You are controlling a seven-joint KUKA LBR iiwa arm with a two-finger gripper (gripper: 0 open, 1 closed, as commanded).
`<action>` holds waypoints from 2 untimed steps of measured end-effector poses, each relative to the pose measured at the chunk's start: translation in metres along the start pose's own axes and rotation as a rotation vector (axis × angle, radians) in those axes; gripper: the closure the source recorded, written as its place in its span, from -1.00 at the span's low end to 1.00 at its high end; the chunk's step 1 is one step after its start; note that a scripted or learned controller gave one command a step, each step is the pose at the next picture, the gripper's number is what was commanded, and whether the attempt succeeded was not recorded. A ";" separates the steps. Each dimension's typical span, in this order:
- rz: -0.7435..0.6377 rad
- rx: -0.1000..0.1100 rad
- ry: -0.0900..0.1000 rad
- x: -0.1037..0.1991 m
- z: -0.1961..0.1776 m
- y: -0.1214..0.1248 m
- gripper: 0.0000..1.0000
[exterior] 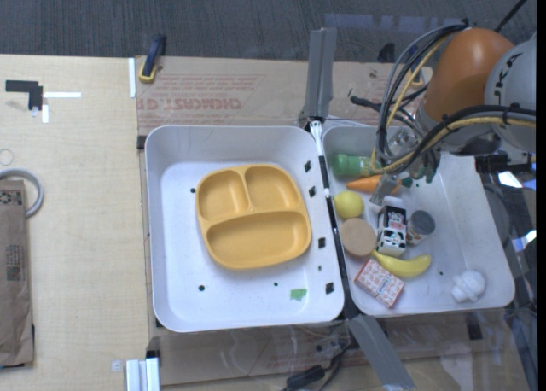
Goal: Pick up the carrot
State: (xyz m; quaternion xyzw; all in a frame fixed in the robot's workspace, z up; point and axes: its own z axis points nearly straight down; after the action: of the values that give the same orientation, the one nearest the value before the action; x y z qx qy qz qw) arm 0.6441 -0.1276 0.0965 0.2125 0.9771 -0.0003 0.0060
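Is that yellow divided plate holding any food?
Empty: the yellow plate in the left bin shows three bare compartments.

Cables and the wrist hide the tool (401, 177), so the state of its fingers cannot be told, and they also cover the right end of the carrot (365, 183) and part of the green thing (350, 164). The arm (503, 82) and the brown bag (13, 270) are cut by the picture's edges. The print on the small box (378, 282) is too small to read.

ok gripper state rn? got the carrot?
Gripper: down at the carrot in the right bin; open or closed cannot be told.
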 end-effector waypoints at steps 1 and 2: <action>0.004 -0.004 -0.013 -0.004 -0.015 0.000 1.00; 0.003 -0.004 -0.010 -0.003 -0.014 0.000 -1.00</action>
State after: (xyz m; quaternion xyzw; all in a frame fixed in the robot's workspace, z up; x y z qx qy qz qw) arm 0.6470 -0.1289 0.1101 0.2142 0.9767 0.0004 0.0115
